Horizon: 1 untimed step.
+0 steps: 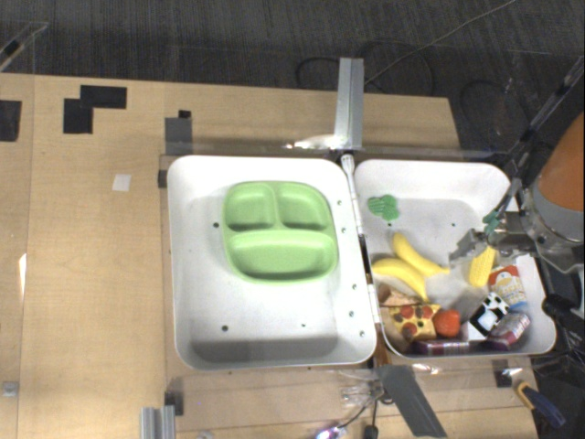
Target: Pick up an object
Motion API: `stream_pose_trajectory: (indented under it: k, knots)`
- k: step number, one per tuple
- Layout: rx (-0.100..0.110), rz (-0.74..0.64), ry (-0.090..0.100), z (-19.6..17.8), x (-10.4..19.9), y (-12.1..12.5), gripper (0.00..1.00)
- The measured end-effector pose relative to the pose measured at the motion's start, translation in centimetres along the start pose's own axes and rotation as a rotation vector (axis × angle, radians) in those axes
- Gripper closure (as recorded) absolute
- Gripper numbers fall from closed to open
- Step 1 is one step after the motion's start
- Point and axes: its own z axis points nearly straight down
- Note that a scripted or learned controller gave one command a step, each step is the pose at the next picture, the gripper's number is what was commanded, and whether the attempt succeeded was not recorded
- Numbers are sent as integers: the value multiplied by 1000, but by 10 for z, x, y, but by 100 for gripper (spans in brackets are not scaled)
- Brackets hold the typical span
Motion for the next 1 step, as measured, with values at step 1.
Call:
stream_pose_trajectory:
  k: [1]
  knots:
    - [0, -155, 0, 95, 40, 57, 0]
